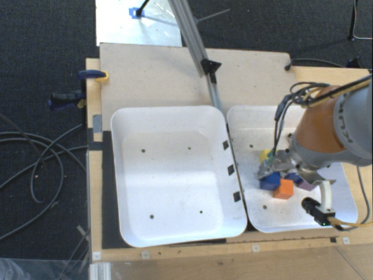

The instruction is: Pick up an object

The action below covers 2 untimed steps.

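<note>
Orange block point(284, 189), blue block point(269, 182), yellow piece point(266, 154), purple piece point(305, 184): clustered lower right, in right bin point(250, 127) | gripper point(273, 169): over cluster, pincer state cannot tell | risk: crowded pieces may get nudged aside, or two get pinched and slip.

Dark carpet floor point(46, 16) surrounds the pale wooden surface point(175, 74). Black cables point(35, 156) loop on the floor far left of the hand point(269, 169); a bright sheet point(134, 16) lies beyond.
</note>
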### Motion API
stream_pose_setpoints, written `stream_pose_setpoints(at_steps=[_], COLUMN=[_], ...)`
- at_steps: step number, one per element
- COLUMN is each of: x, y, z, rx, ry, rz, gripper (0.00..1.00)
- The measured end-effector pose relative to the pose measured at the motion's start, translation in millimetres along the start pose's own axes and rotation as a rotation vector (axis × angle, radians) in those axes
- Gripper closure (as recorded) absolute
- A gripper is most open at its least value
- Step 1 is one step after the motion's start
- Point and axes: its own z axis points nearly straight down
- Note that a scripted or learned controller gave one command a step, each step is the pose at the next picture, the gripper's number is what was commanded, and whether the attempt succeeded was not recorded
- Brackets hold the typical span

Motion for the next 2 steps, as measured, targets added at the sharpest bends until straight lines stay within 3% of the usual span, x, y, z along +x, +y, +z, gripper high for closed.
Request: stream_pose_setpoints(at_steps=[1,2], x=[75,156], y=[48,26], z=[-93,-88], rx=[-0.006,0.005], ry=[0.002,0.004], rz=[-0.010,-0.010], gripper=[1.00,1.00])
